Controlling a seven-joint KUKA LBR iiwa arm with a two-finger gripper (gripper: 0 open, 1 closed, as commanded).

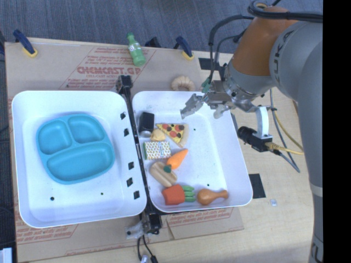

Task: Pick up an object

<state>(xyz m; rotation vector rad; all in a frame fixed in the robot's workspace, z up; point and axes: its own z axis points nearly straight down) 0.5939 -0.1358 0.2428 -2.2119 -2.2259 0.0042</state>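
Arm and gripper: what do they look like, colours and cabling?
The arm has a smooth, rounded grey casing with an orange band above the wrist. Black cables loop past the band down to the wrist. The gripper is bare grey metal with two fingers.

You are looking at a robotics lab: a grey industrial arm [285, 43] is reaching over two white bins [27, 106] clamped to a cardboard-covered bench [98, 64].
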